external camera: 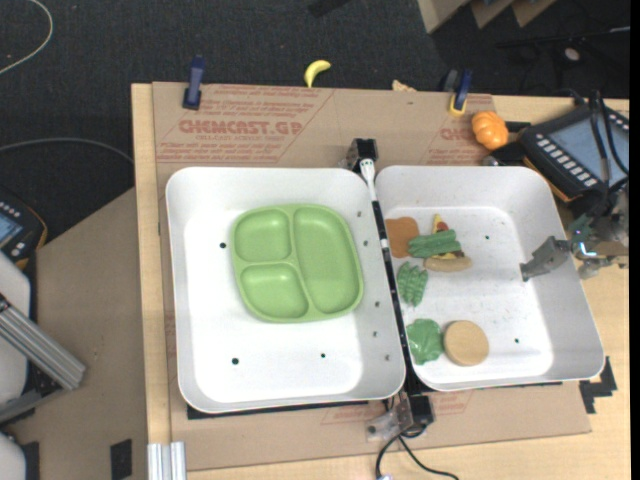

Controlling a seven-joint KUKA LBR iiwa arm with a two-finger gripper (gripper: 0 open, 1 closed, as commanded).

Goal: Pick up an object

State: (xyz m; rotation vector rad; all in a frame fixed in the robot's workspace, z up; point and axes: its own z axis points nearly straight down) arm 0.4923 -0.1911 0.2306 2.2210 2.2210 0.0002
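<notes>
In the left bin (200, 368), showed a green divided plate (297, 263) at centre. Showed a tan disc (466, 343) at the right bin's (560, 358) six o'clock. Placed the gripper (541, 261) at three o'clock, well apart; could not tell its state. Probably needed a centred descent over the disc.

Dark carpet floor (200, 18), brown bench board (300, 118) w/ blue clamps (193, 81) (rear edge), white cable (30, 28) top left.

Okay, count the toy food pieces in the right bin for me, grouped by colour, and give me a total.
Green: 3, a leafy piece, a clump and the top of a stacked piece
Tan or brown: 2, a round disc and a flat brown piece
Total: 5, all in the right bin
</notes>
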